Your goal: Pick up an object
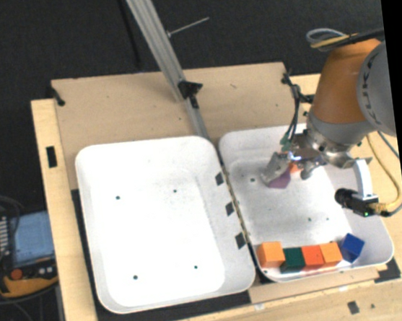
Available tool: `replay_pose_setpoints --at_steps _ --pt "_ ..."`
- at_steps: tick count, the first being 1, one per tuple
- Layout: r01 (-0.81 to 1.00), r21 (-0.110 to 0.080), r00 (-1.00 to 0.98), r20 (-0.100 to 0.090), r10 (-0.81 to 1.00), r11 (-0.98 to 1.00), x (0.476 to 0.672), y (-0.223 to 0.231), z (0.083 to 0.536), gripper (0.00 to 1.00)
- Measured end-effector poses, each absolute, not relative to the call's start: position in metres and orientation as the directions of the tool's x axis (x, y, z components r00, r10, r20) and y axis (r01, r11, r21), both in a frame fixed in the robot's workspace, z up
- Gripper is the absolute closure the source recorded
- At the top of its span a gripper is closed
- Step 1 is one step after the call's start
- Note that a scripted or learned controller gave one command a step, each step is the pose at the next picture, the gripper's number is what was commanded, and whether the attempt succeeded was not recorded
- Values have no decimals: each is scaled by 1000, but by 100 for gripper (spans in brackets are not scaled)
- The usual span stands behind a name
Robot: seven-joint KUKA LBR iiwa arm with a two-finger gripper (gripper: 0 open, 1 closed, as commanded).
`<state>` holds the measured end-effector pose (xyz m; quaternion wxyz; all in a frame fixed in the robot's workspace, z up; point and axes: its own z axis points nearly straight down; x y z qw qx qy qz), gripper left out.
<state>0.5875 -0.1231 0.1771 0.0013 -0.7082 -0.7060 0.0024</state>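
My gripper (290,172) hangs over the upper middle of the right bin (352,210), below the orange band of the arm. Its two grey fingers stand apart. A small purple block (282,179) lies just inside the left finger (271,176), touching or nearly touching it, with a gap to the right finger (308,170). Along the bin's near wall sits a row of blocks: an orange one (271,253), a green one (294,259), two more orange ones (313,256) and a blue one (352,246).
The left bin (157,219) lies beside the right one, with a few dark specks on its floor. A slanted metal rail (167,58) rises behind the bins. Cables and a black fitting (355,201) hang at the arm's right side.
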Motion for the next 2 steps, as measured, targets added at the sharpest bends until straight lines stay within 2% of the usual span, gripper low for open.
replay_pose_setpoints --at_steps 1,2 --pt "1000 -5 2 -2 1000 -2 578 -130 129 0" --pt "1000 5 9 1 1000 -9 581 -129 143 100"
